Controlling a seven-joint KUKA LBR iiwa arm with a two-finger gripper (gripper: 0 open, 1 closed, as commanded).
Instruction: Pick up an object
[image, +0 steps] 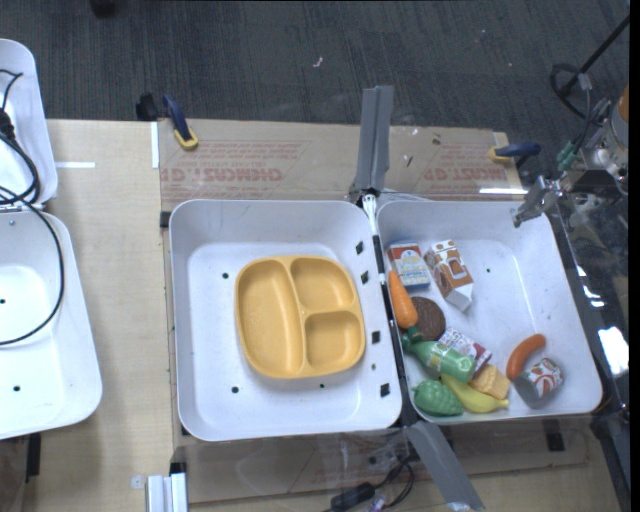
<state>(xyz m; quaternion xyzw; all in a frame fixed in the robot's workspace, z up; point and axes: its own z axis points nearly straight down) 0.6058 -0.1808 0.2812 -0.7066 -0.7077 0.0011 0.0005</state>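
the yellow divided plate (299, 316) sits in the middle of the left bin (200, 400), and everything else is placed from it. just to the plate's right, across the wall where the two bins meet, the right bin (520, 275) holds a cluster of toy food. nearest the plate is an orange carrot (402, 300), lying lengthwise along that wall, with a dark brown round cookie (429, 317) touching its right side. above these, further from the plate's level, stand two small cartons: a blue and white one (409, 264) and an orange and white one (449, 270) just beside it. below the cookie lie a green bottle (440, 354), a yellow banana (473, 396) and a green leafy piece (436, 399), all crowded together. well to the plate's right, near the far wall of the right bin, rest a red sausage (526, 354) and a small can (541, 380). the gripper (545, 195) is above the right bin's upper right corner, far from the plate, and whether it is wide or narrow cannot be told; nothing is visibly between its fingers. the table (110, 150) is pale wood.
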